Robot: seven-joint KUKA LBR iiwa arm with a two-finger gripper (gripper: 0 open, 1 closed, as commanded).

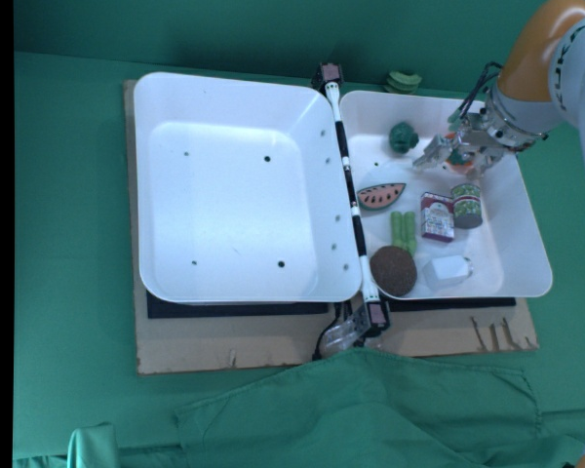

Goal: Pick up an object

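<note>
The right bin [526, 252] holds several small items: a dark green leafy piece [403, 136], a watermelon slice [381, 196], a pair of green pods [404, 230], a red box [436, 215], a small can [466, 205], a round brown item [394, 269] and a white carton [448, 270]. My gripper [455, 152] is low over the back of this bin, right of the leafy piece and just above the can. A small orange-red item [460, 163] lies partly hidden under it; whether they touch is unclear.
The left bin [156, 261] sits beside the right one, joined at a black-and-white divider [346, 178]. A green item [405, 81] lies on the cloth behind the right bin. Crumpled green fabric [370, 408] covers the front.
</note>
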